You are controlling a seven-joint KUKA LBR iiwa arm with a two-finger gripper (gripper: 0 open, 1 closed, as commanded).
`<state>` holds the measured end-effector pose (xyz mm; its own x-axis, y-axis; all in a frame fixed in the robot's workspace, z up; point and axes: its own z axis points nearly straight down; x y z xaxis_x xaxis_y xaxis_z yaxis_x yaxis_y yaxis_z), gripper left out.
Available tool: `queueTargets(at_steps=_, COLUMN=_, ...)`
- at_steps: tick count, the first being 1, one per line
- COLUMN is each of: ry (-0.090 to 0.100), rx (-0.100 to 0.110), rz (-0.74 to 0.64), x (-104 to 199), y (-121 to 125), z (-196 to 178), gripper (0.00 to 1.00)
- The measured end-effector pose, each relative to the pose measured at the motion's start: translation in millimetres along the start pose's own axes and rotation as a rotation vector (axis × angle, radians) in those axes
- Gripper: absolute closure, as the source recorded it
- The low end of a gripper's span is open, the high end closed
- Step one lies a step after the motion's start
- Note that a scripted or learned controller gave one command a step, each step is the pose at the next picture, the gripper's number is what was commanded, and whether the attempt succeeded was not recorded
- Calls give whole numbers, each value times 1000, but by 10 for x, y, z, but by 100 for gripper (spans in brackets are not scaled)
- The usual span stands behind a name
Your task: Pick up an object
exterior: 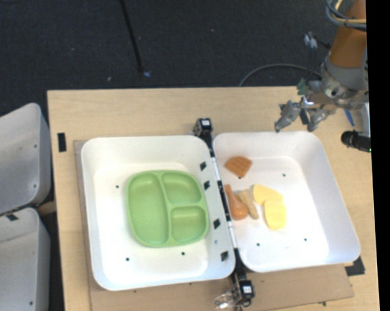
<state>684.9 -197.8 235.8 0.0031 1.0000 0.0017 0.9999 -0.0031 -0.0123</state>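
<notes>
Dark carpet floor (177, 36) surrounds the wooden bench (148, 108).

It looked like a robotics lab, not a home: a plywood bench (180, 101) on dark carpet floor (177, 36), two white bins (103, 265) clamped together w/ black clips, loose cables (269, 71), and an industrial arm (348, 42) at the edge.

Arm reaches in from the right (orange band up top), gripper (301, 117) angled down-left, fingers spread, holding nothing

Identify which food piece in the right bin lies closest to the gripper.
The brown wedge-shaped piece, alone toward the bin's far side; the gripper is beyond that rim, the others farther off.
</notes>
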Motion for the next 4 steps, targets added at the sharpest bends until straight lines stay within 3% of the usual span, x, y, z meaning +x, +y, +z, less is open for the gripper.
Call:
queueTargets(at_steps=1, ry=-3, rx=-14, rz=-2, x=5, y=25, z=-94, gripper=0)
queueTargets(at_steps=4, ry=-3, rx=-10, rz=-6, x=54, y=-61, z=1356, gripper=0)
